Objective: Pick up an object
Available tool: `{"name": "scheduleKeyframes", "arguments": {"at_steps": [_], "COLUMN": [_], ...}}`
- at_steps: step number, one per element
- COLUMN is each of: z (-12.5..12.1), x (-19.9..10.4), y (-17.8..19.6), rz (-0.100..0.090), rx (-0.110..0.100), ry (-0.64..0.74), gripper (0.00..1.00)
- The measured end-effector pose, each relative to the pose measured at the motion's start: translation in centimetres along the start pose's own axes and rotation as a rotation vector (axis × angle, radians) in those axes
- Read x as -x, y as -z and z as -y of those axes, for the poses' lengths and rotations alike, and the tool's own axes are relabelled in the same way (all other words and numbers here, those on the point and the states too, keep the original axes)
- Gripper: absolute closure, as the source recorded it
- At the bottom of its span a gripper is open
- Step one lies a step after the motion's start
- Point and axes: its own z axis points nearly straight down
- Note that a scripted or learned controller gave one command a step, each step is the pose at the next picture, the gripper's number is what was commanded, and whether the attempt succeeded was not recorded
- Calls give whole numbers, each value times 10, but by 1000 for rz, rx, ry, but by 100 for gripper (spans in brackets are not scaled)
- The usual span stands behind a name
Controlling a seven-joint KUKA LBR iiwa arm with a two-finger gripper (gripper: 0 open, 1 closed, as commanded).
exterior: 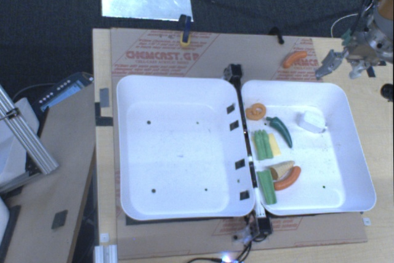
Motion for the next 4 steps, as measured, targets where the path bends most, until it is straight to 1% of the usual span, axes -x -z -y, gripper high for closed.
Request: {"name": "scheduleKeyframes", "arguments": {"at_steps": [1,2,3,4], "z": [40,25,86,82], "x": [-42,-83,-93,-92], "y": [-140,-193,-196,-184], "rz": [-6,-2,-2,-1], "rx": [-14,-3,-7,1], "ry": [1,5,-3,0], "gripper": [0,0,0,100]}}
